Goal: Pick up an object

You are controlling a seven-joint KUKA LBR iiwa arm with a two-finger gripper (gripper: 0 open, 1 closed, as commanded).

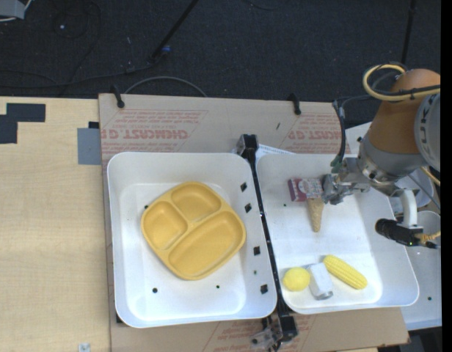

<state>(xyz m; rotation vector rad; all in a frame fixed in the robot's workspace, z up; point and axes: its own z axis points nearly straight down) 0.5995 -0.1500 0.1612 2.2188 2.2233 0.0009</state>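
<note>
Grey arm [424, 134] w/ orange band, yellow cable loop [381, 79].

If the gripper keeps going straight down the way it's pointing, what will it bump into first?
Most likely the ice cream cone: the gripper sits just above its wide end in the right bin. Height is hard to judge from this angle, so it might touch the bin floor beside it.

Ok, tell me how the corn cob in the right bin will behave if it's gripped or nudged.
The corn cob looks like a hard plastic toy, so probably stiff and light. It lies on its side and is rounded, so a nudge may roll it across the right bin. Its bumpy surface should help grip, though its tapered ends could slip out.
</note>
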